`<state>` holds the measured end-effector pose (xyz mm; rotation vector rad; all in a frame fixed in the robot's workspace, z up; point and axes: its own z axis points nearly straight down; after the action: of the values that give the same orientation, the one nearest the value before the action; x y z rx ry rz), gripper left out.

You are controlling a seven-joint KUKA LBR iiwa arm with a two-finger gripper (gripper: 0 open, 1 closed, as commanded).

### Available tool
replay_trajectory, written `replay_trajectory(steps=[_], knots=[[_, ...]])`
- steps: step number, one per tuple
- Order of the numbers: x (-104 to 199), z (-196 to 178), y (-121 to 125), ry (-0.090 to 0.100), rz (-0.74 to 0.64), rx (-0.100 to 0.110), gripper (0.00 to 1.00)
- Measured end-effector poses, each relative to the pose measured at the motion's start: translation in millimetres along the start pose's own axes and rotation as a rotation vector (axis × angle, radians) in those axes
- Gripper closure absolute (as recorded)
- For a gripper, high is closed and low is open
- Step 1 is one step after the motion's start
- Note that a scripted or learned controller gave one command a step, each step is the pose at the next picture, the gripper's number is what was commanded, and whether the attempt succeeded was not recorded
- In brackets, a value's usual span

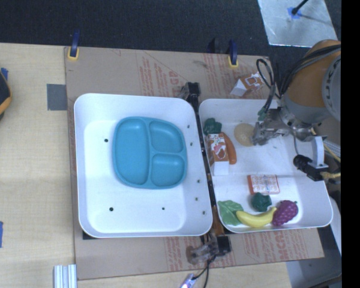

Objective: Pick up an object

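Bench (24,179) light wood, brown cardboard sheet (138,77) under both bins, clamped at the far edge. Left bin (96,221) white, holds a blue divided plate (150,152) lying flat near its middle. Right bin (312,215) white, touching the left bin along the shared edge. Inside it, from its left side: dark green toy (212,125) near the far left corner, orange-brown packet (221,149) just below it, green leaf toy (229,209) at the near left corner, yellow banana (255,219) beside the leaf along the near wall, small dark green piece (261,201) just above the banana, red-and-white card (263,183) above that, purple grapes (285,212) touching the banana's right end. Tan round object (243,134) lies in the far part of the bin, just left of the gripper (263,135). Gripper low over the bin floor, beside that round object; cannot tell its state, tips too dark and small. Small wrapper (247,85) on the cardboard beyond the right bin. Grey arm with orange band (309,80) enters from the right
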<state>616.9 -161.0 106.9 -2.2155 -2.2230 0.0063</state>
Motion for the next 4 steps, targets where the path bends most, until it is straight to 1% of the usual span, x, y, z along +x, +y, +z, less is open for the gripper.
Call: replay_trajectory(steps=[1, 2, 3, 4], knots=[[21, -42, -61, 0.000, -0.001, -0.001, 1.00], [21, -42, -61, 0.000, 0.000, -0.001, 0.00], [15, -19, -112, 0.000, -0.001, 0.000, 0.00], [25, -157, -81, 0.000, -0.001, -0.004, 0.00]])
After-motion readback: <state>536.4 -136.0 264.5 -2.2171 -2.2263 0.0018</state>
